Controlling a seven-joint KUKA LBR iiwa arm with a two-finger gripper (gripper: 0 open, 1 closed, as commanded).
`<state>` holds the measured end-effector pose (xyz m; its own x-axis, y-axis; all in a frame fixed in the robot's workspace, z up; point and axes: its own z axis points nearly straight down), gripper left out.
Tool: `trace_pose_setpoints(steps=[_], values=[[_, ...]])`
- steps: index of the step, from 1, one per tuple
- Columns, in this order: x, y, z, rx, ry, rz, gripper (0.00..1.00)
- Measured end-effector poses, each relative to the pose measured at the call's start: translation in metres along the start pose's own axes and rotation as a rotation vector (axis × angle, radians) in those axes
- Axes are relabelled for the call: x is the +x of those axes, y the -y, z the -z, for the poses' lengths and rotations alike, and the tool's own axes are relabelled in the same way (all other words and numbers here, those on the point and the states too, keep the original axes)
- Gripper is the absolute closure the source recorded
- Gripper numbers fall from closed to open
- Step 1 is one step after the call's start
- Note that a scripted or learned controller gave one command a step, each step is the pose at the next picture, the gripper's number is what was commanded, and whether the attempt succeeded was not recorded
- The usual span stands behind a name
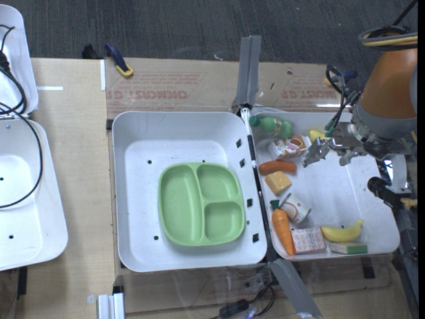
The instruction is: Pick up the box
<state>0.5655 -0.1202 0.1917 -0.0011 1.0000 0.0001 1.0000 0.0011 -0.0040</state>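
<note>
Pincer (317, 153) sits over the upper part of the right bin (378, 198), reaching in from the right – too small and cluttered with cabling to tell how far open it is, and nothing visibly between the fingers. Its tip is just beside a white-and-red packet (288, 147), contact unclear.

Right bin count, working outward: one green bottle (275, 125) at the top, one small yellow piece (317, 135) by the pincer, one sausage (277, 167), one tan block (278, 183), one small can (297, 210), one carrot (282, 231), one banana (342, 232), one yellow-green sponge (348, 248). The box (308, 240) – one, pinkish – lies flat at the bin's near edge between carrot and banana, well apart from the pincer.

Left bin (133, 178): one green divided plate (202, 205).

Bench (73, 111): two blue-yellow clamps at the back, one left (118, 60), one right (337, 77), the right one partly hidden by the arm (392, 85). Arm is cut off at the frame edge.
</note>
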Motion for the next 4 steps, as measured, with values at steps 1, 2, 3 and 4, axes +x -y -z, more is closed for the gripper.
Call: trace_pose_setpoints(steps=[1, 2, 3, 4], values=[[0.000, 0.029, -0.081, -0.001, 0.000, 0.032, 0.00], [0.022, -0.069, -0.101, 0.004, 0.000, 0.202, 0.00], [-0.023, 0.043, -0.041, -0.003, 0.001, 0.435, 0.00], [0.009, 0.002, -0.100, -0.004, 0.001, 0.269, 0.00]])
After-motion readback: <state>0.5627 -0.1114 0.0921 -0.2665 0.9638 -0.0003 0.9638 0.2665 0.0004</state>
